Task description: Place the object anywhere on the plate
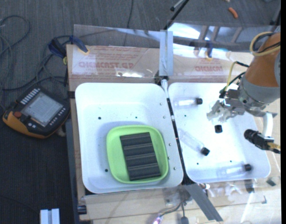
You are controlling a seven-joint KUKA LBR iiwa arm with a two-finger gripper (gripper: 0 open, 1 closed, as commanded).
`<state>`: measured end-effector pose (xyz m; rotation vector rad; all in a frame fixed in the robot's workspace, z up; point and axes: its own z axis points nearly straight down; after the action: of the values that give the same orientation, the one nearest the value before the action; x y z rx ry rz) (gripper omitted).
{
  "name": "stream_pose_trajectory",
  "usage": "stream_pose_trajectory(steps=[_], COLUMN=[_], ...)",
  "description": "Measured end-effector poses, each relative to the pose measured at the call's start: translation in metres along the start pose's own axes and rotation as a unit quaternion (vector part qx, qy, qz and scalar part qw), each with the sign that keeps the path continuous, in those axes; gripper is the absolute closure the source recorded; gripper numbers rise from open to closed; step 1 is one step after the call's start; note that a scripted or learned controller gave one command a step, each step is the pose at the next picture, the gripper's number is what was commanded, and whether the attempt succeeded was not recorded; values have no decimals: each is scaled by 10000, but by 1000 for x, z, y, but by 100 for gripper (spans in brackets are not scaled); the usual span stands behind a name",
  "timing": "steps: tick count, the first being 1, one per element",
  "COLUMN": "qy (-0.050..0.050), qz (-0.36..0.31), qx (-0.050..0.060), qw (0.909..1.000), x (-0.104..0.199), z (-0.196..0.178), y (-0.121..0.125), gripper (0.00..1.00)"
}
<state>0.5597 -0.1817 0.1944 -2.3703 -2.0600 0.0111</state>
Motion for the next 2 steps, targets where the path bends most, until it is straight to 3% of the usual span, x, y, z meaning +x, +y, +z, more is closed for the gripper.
stream_pose_trajectory(steps=[1, 2], qy=[-1, 7], qz=[1, -563], qx=[-2, -10], qw=[10000, 9984], x=[0, 43], z=[0, -109], y=[0, 21], gripper=[0, 0])
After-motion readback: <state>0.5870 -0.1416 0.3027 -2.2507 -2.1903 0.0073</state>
